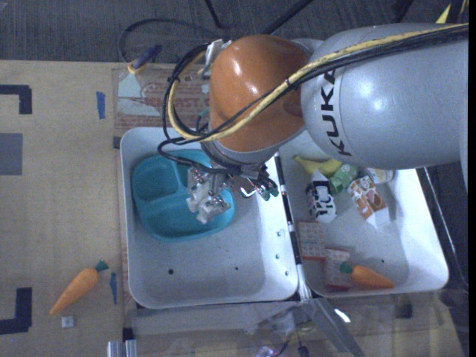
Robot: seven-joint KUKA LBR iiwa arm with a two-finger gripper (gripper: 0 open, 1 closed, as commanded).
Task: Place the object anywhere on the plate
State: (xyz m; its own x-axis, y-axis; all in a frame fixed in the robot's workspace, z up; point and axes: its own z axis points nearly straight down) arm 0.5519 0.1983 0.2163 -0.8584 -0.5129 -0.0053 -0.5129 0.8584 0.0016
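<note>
Item: grey arm [387, 95] with orange band [253, 88], reaching in from the right over the left bin [223, 274].

Gripper [208, 199]: hangs above the right part of the teal plate [160, 195]. Whether it is open, shut or clamped on anything cannot be told; the metalwork there is a pale blur, and no separate object can be made out in it.

Plate: divided, teal, lying in the far left part of the left bin. Its visible surface shows bare.

Right bin [424, 236]: yellow banana [312, 163], green item [343, 175], black-and-white carton [321, 199], orange-and-white packet [366, 193], red-patterned packets [312, 238], toy carrot [366, 275] near the front.

Bench [59, 222]: a second carrot [74, 288] lying outside the bins, near left.

Task object: not identifiable; it may be under the gripper, hidden from view.

Progress, as judged: the gripper is positioned over the plate, so the carry looks done or nearly so. Remaining: release on the plate, if anything is held, then withdrawal.
</note>
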